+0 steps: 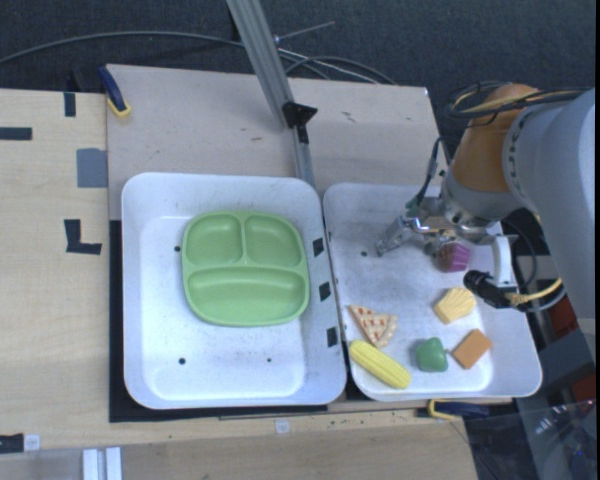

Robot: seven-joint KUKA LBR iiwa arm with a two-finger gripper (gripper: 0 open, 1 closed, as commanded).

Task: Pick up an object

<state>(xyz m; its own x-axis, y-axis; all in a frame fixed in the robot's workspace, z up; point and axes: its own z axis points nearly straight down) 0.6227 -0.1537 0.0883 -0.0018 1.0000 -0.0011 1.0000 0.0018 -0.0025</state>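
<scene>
A light wooden table (40, 298) is carrying two shallow white bins side by side. The left bin (145, 368) is holding a green divided plate (246, 268), which is sitting toward the bin's far half with its two small compartments on the far side and its one long compartment nearer the camera. Bare white floor is lying open along the near part of this bin and in a strip down its left side.

A grey metal pole (263, 58) is slanting down from the top of the view to the far edge where the two bins meet.

The right bin (365, 203) is keeping its toys in its near and right parts. A pizza-slice toy (373, 323) is lying near the left wall. Just below it a yellow corn cob (380, 364) is lying with its long axis running diagonally, from upper left to lower right. A green toy (430, 354) is sitting right of the corn, an orange block (471, 348) beside that, and a yellow block (454, 305) above them. A purple toy (453, 257) is lying just beside the hand, on its right. The far-left part of this bin's floor is lying open, as is the middle strip between the hand and the pizza slice.

The hand (392, 238) is hanging low over the far half of the right bin, its metal fingers pointing left and down and standing a narrow way apart with nothing between them. The grey arm with its orange band (480, 158) is reaching in from the right.
</scene>
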